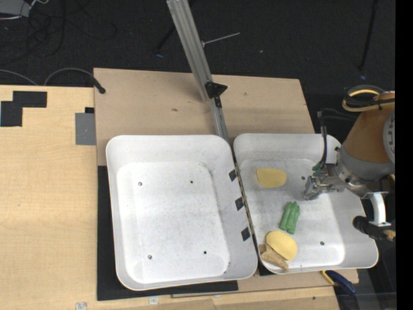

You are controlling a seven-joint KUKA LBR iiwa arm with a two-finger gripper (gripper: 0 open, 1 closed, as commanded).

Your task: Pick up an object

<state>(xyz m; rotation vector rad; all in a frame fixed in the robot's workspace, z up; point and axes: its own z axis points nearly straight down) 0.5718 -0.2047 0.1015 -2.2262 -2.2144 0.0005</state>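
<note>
White bins: two on the tabletop (pixel 161 102), side by side.
Right bin (pixel 348 254): holds all the objects.
Yellow piece (pixel 271 177): upper middle of the right bin.
Green object (pixel 290 217): below it, near the centre.
Yellow round object (pixel 282 245): at the near edge, resting against a tan piece (pixel 274 259).
Tool (pixel 312 188): low over the right bin, right of the yellow piece; grip state cannot be told.

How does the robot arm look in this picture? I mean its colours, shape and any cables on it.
The arm is bulky and rounded, with an orange-brown band and a grey section beneath it. A yellow and black cable loop sits near its top. A thin dark cable runs down toward the gripper, which is small, metallic grey, with a bit of green on it.
</note>
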